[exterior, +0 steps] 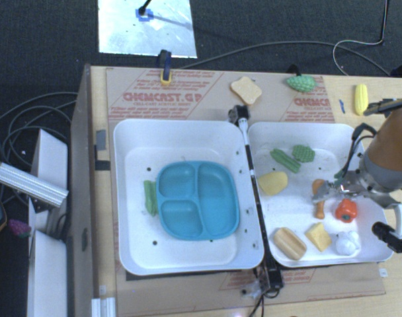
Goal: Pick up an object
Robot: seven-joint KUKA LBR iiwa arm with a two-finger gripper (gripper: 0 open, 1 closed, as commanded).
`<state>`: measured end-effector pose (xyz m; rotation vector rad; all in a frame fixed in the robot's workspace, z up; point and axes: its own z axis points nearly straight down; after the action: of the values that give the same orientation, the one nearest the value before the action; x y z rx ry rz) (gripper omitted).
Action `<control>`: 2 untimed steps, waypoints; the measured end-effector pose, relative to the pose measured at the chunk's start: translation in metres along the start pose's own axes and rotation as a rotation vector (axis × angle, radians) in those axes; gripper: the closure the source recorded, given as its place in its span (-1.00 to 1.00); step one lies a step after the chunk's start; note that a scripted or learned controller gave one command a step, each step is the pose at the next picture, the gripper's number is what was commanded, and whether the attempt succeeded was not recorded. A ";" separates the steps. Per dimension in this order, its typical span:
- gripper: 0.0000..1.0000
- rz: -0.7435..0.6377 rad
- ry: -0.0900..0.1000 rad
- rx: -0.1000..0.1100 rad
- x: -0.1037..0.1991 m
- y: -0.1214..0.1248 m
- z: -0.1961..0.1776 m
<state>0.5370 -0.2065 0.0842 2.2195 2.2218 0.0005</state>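
so the right bin (pixel 290 134) is where all the pickable stuff sits, which makes sense since the arm comes in from the right and can get at that one easily. scattered in it: a yellow lemon-looking piece (pixel 273 182), a long green pod (pixel 284 160) with a bumpy green veg (pixel 303 153) just beside it, a bread roll (pixel 289 242) and a cheese wedge (pixel 318 236) along the near side, a white garlic-ish thing (pixel 347 243), a red tomato (pixel 346 211) and a small orange carrot piece (pixel 319 209). the left bin (pixel 128 144) holds a blue divided plate (pixel 198 200) with a green strip (pixel 150 197) lying right beside its left rim, probably the drop-off side.

a few toys sit loose on the worktop (pixel 188 94) beyond the bins: a toast slice (pixel 246 90), a green bumpy one (pixel 301 82), a corn cob (pixel 361 99). out of play, i'd guess.

the claw (pixel 333 189) is down low inside the right bin, near its right side, just above the carrot piece and beside the tomato. honestly i can't tell how far open it is, the metal bits blur together, and i don't see anything clearly pinched in it. my guess is it's going for the carrot piece or the tomato, both within reach of it.
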 end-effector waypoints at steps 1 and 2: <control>-1.00 -0.003 0.000 -0.002 0.029 0.049 -0.001; -1.00 -0.001 0.001 0.000 0.041 0.031 0.000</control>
<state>0.5678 -0.1651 0.0843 2.2192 2.2231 0.0007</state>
